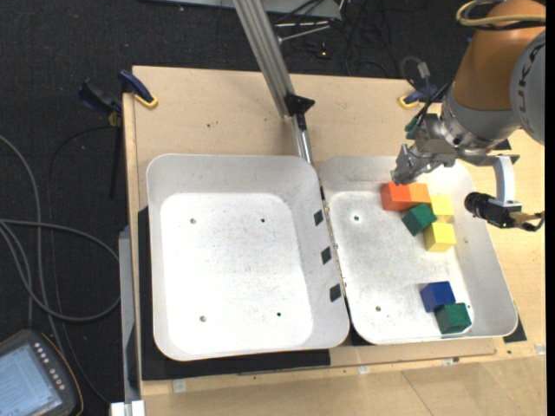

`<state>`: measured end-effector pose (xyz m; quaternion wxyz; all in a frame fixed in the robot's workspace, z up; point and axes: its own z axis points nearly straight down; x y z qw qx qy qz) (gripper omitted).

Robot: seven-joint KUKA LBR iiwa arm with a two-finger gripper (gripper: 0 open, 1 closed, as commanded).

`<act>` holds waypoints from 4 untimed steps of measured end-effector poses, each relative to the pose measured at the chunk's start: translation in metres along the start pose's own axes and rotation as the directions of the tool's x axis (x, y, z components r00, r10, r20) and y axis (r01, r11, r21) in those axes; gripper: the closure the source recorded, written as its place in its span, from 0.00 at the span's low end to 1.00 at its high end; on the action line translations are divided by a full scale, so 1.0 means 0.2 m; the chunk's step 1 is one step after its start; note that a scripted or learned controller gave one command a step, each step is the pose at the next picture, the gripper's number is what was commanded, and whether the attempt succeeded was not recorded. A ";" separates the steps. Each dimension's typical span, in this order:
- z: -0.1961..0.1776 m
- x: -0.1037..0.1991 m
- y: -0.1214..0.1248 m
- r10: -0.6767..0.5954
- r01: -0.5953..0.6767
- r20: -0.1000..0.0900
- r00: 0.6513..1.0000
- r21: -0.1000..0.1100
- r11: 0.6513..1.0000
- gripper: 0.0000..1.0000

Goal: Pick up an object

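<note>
While the fingers' (406,175) state is unclear, six blocks (429,228) lie in the right bin (373,267).

Directly under the claw (408,173), passage is blocked by a tight cluster of blocks (422,213). Open bin floor (373,258) is left toward the viewer, bounded farther on by two more blocks (445,307).
</note>
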<state>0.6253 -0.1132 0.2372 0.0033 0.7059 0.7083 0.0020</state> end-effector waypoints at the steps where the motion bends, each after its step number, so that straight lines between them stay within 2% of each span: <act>1: 0.09 0.00 0.00 0.001 -0.001 0.000 1.000 0.008 1.000 1.00; 3: 0.05 0.57 -0.13 0.001 -0.001 -0.002 1.000 0.008 1.000 1.00; 4: 0.00 0.83 -0.26 -0.005 0.005 -0.004 1.000 0.009 1.000 1.00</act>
